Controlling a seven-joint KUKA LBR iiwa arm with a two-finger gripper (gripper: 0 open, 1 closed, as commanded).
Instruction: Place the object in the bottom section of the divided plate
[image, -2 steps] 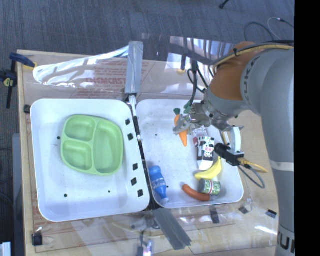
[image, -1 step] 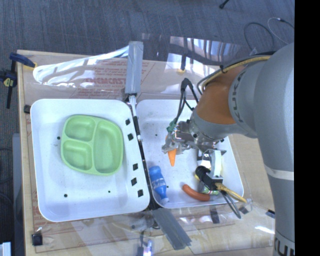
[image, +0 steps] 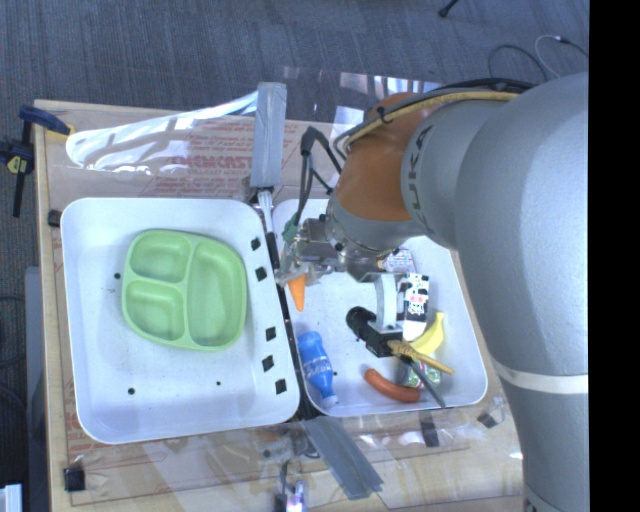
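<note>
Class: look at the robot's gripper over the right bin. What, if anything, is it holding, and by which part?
The gripper appears to hold an orange carrot by its upper, thick end; the pointed tip hangs below.

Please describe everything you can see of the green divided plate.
The green divided plate is pale green, plastic-looking, a rounded square with three sections, one long and two smaller. It lies flat and upright in the left bin, nothing visible in its sections. Only the bin floor touches it; the gripper is over the right bin.

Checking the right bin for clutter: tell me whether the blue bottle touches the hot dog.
Apart. The camera view shows bare white bin floor between the blue bottle and the hot dog.
</note>
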